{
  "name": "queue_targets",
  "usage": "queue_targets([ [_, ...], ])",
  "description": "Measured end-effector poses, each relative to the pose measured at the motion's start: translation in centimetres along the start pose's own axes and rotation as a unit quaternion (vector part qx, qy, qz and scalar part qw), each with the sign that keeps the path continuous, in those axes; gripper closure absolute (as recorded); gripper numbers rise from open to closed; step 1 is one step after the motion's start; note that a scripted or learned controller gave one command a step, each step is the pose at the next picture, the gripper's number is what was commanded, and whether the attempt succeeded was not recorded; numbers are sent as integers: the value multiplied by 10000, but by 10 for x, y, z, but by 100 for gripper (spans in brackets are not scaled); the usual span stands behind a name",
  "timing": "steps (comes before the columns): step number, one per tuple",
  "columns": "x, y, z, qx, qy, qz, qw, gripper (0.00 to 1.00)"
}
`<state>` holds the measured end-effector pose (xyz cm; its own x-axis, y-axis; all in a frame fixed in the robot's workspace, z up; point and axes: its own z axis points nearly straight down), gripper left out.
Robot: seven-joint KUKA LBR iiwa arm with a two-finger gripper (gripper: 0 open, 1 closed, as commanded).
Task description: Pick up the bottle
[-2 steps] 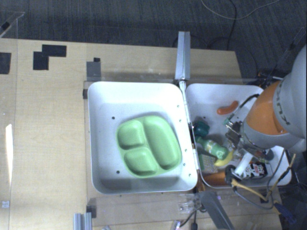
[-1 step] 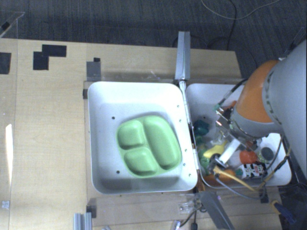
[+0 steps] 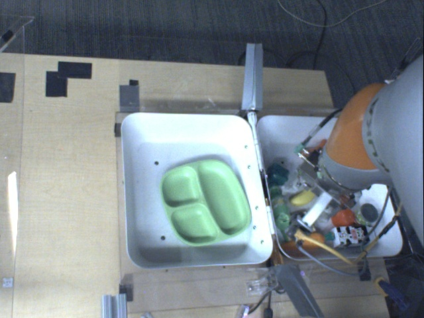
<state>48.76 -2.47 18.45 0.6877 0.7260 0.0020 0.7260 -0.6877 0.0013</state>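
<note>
Pale wooden counter [image 3: 66, 177] carries everything. Grey arm with orange band [image 3: 391, 131] reaches in from the right over the right shallow white bin [image 3: 285, 128]. Left shallow white bin [image 3: 139, 138] holds a green three-compartment plastic plate [image 3: 205, 201], lying flat near the middle. Claw [image 3: 310, 192] is low in the right bin's clutter; can't tell if it is released or clenched. White cylindrical bottle [image 3: 320, 209], probable ID, lies tilted just beside the claw, among small green items [image 3: 281, 212], an orange piece [image 3: 344, 217] and a grey round cap [image 3: 368, 212].
</note>
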Motion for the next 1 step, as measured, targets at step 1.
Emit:
queue_targets([
  [1, 19, -18, 0, -1, -1, 1434, 9897, 0],
])
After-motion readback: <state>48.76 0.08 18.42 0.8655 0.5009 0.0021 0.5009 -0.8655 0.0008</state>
